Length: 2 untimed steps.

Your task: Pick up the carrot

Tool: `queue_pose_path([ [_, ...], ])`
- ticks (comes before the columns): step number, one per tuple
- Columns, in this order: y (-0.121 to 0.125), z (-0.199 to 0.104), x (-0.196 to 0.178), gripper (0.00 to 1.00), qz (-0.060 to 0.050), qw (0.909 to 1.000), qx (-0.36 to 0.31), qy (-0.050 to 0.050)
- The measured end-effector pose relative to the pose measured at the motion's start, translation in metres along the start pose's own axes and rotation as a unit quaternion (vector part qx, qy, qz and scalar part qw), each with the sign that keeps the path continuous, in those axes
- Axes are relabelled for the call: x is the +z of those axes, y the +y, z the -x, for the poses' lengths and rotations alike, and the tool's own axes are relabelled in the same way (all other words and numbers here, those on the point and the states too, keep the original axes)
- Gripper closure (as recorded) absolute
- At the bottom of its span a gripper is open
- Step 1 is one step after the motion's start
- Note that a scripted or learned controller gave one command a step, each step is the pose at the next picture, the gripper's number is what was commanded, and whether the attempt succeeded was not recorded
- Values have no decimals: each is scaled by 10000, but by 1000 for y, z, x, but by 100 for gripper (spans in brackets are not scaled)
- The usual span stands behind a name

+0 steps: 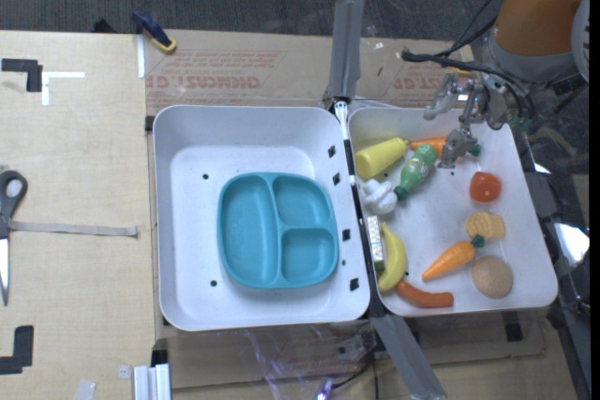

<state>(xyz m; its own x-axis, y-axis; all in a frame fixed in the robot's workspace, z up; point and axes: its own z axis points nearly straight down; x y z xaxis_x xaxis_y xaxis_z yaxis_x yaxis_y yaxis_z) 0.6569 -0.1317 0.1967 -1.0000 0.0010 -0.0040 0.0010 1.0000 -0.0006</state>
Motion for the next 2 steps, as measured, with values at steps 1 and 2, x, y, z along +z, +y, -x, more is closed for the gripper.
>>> queue_pose_path([
  [1, -53, -53, 86, 0, -1, 9989, 472, -2],
  [2, -40, -108, 103, 0, -3, 9988, 487, -1],
])
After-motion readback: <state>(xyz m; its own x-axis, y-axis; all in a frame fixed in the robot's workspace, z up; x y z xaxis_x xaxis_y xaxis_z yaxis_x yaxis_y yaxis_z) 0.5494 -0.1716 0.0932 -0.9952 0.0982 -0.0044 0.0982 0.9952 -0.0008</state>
